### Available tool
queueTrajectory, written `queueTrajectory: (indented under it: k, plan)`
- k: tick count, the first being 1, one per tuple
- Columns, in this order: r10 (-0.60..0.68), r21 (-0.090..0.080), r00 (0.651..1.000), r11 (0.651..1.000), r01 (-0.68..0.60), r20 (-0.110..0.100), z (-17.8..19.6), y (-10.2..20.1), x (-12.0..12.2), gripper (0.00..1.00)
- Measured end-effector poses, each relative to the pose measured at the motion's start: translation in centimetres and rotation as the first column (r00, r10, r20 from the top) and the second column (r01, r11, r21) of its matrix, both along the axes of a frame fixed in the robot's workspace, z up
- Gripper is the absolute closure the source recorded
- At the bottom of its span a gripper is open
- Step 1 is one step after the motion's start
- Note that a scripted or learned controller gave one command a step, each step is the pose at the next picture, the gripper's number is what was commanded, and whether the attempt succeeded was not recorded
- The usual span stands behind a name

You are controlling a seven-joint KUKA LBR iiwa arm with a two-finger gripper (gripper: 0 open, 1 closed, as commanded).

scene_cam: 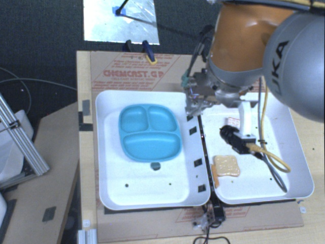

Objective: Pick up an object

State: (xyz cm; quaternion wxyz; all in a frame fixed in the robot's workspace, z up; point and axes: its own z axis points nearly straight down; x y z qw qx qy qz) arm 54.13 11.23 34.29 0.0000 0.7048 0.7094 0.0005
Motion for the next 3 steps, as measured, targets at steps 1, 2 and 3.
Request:
queueTrajectory:
  k: [1,2,3]
  plan:
    - [-0.005,-0.002,1.0,1.0,0.005,-0.012,-10.6,0.8,-4.1,1.0]
    - [-0.006,0.0,1.0,1.0,0.006,-0.002,-12.4,0.5,-5.1,1.0]
    - [0.002,0.006,1.0,1.0,-0.002,0.018,1.3,5.6,-0.2,1.0]
